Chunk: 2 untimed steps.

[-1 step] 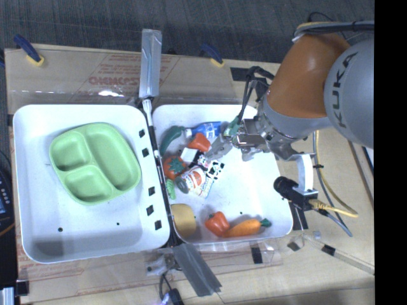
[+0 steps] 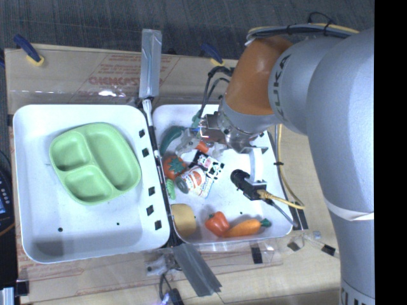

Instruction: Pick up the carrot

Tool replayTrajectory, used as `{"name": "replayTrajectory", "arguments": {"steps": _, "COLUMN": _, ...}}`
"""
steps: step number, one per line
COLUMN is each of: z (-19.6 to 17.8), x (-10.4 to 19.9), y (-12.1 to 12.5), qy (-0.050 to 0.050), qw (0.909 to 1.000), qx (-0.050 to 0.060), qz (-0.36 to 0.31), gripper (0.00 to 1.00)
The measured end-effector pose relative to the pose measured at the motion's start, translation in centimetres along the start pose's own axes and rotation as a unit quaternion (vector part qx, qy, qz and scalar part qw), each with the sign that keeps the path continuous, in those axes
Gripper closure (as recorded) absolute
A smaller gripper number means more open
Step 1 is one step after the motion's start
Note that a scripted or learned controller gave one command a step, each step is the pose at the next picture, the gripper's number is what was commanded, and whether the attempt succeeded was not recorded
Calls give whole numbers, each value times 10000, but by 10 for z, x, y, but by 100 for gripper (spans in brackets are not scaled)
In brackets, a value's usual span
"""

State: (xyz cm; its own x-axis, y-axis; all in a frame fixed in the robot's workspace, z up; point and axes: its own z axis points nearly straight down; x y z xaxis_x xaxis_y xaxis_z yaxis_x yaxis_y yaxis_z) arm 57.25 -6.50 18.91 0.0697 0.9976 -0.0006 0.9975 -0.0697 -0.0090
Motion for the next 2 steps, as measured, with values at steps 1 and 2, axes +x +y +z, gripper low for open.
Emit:
{"name": "replayTrajectory", "arguments": {"steps": 1, "z": 99, "x": -41, "y": -53, "qy": 9, "qw": 9993, "qx": -19, "qz": 380, "gripper": 0}}
{"name": "replayTrajectory", "arguments": {"steps": 2, "z": 98, "x": -63, "y": -24, "qy": 3, "qw": 9968, "qx": -35, "qz": -795, "gripper": 0}}
